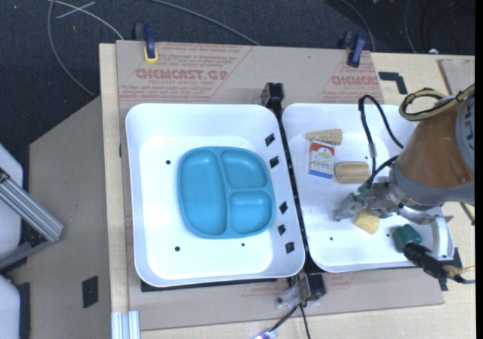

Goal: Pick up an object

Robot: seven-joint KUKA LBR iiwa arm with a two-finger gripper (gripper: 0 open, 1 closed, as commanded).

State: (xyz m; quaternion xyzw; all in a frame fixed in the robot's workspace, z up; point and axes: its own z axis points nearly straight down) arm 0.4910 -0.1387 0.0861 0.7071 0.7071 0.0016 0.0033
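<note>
The hand [361,208] is low in the right bin [332,254], right by a small yellow block [367,222] it seems to want, but I cannot tell if it is spread or pinching, while the blue plate [225,191] sits in the left bin [151,254].

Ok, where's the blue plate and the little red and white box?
blue plate [225,191], camera view, on its middle divider.
red and white box [321,160], camera view, on its top face.

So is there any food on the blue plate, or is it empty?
Empty. The blue plate lies flat in the left bin, and all three of its sections show bare blue.
</note>
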